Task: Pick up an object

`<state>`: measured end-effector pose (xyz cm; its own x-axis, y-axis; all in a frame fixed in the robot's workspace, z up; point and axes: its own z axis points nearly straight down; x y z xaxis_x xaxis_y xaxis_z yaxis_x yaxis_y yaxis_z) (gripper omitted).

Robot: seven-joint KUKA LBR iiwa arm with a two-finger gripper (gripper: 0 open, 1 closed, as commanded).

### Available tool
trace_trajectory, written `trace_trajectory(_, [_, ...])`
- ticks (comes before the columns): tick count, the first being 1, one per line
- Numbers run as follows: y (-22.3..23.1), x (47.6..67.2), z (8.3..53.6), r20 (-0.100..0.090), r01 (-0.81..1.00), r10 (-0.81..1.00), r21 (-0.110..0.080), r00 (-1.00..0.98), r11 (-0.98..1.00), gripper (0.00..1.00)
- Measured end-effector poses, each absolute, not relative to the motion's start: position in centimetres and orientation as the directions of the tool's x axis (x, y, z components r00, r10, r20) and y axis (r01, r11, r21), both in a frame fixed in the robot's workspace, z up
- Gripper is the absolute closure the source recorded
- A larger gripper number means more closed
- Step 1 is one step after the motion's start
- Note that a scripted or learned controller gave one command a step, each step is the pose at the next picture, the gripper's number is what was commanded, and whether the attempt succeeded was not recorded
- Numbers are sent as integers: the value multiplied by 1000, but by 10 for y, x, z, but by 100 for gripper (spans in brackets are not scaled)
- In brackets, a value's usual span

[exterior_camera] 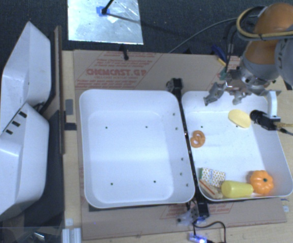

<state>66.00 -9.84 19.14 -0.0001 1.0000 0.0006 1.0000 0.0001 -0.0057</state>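
My gripper [223,96] hangs open over the far end of the right bin [273,151], its two fingers spread with nothing between them. Just to its right on the bin floor lies a pale yellow lemon-shaped piece [239,118]. A small orange pretzel [197,138] rests near the bin's left wall. At the near end sit a yellow cylinder [236,189], an orange pumpkin [261,181], and a patterned packet with a sandwich-like item [211,181].
The left bin [131,146] lies beside the right one, joined by a black divider clip [175,84]. A black cylindrical part [262,118] of the wrist juts over the right bin. Cables run behind the arm. White covers stand at the far left.
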Motion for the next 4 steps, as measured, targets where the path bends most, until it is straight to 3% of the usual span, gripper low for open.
trace_trajectory(1, [-98,662,195,0,1000,1000,1,-1,1,0])
trace_trajectory(3, [-113,652,86,0,1000,1000,-3,0,0,0])
trace_trajectory(4, [-113,653,84,0,1000,1000,1,0,0,0])
